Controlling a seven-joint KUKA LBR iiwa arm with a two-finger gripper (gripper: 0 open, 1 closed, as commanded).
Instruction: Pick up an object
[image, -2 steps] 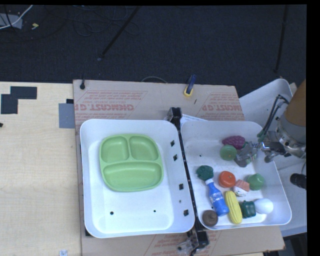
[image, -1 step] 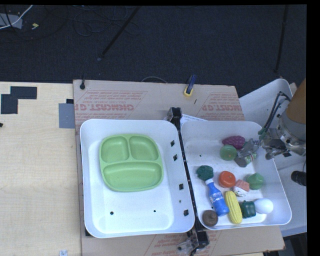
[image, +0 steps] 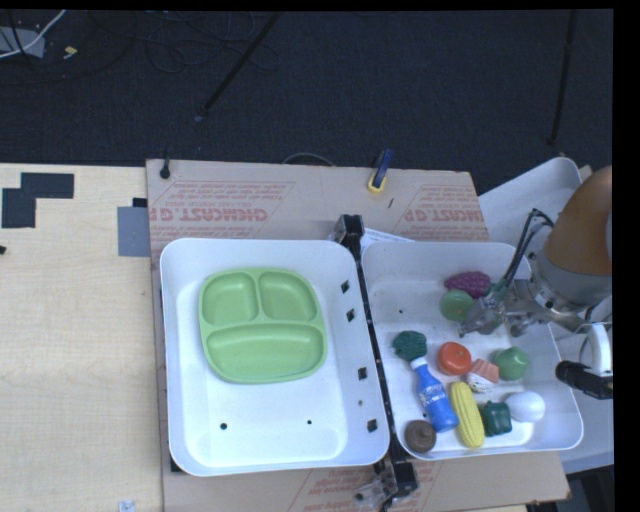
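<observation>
Two white bins on cardboard over a pale wood bench, dark carpet behind.
Gripper (image: 490, 315) low in the right bin (image: 400, 290) beside a green ball (image: 457, 303); finger state unclear. Green plate (image: 262, 325) in the left bin (image: 190, 400).

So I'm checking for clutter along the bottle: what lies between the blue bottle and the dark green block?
In the camera view, the yellow corn cob lies between the blue bottle and the dark green block, close beside both.
</observation>
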